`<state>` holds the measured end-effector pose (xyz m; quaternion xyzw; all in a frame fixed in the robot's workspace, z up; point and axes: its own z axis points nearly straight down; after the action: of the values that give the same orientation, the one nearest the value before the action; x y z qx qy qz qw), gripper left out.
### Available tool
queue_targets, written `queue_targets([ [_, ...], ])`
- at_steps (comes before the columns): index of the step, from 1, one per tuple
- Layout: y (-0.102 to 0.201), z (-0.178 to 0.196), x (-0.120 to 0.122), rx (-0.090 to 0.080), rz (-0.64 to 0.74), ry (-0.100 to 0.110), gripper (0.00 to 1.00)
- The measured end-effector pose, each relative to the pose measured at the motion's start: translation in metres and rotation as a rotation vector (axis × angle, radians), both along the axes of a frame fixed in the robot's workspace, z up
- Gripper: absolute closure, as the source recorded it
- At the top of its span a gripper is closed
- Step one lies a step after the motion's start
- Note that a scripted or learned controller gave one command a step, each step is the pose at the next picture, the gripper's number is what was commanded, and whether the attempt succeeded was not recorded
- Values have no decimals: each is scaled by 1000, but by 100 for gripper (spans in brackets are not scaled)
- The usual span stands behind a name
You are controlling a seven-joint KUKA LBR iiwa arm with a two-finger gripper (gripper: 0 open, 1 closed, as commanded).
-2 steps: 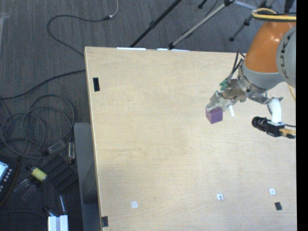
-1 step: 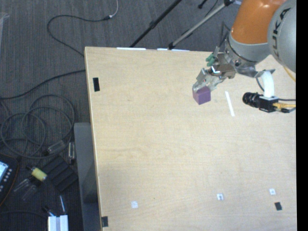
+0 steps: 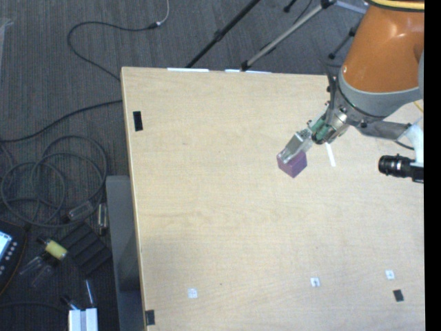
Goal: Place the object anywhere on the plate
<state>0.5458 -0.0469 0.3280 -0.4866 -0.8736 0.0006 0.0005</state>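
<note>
I see the tool (image 3: 298, 150) clamped on a purple block (image 3: 293, 163), right of the table's (image 3: 207, 219) middle.

Arm (image 3: 386, 54) reaching leftward, pincer (image 3: 298, 150) lowered

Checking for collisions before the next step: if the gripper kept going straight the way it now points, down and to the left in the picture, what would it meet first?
The gripper has the purple block right at its tip, so that comes first; beyond it lies bare wooden tabletop. Depth is hard to judge.
</note>
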Motion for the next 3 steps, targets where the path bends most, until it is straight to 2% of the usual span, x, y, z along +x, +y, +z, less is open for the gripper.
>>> queue_targets([
  [1, 98, -40, -35, 1, 133, 3, 100],
  [2, 14, -19, -4, 0, 318, -2, 100],
  [3, 99, -81, -18, 2, 261, 1, 100],
])
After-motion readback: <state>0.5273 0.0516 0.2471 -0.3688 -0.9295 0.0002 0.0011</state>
